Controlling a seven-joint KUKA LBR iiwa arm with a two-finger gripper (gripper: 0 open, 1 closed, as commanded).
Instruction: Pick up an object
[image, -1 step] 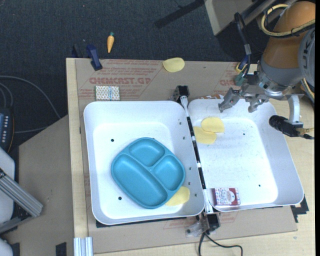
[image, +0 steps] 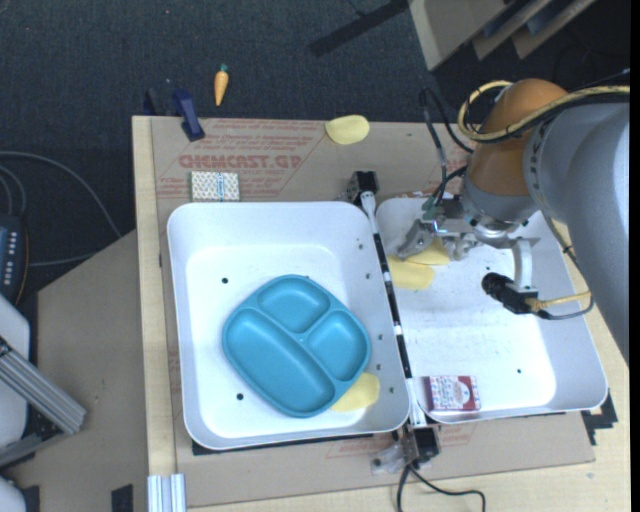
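Note:
My gripper (image: 432, 240) hangs low over the far left corner of the right bin (image: 520, 350). It is right above a soft yellow object (image: 410, 274) that lies against the bin's left wall, and its tip overlaps the object's upper edge. Whether it touches the object I cannot tell. A small red and white packet (image: 450, 392) lies at the right bin's near edge. In the left bin (image: 200, 250) a blue divided plate (image: 295, 343) rests flat, with another yellow piece (image: 358, 393) poking out from under its near right side.
The grey arm with its orange band (image: 515, 125) covers the right bin's far right side, with cables looping near it. On the bench behind the bins lie a yellow piece (image: 347, 128), a patterned packet (image: 215, 185) and a blue item (image: 187, 115). A tiny carrot (image: 221, 85) lies on the floor.

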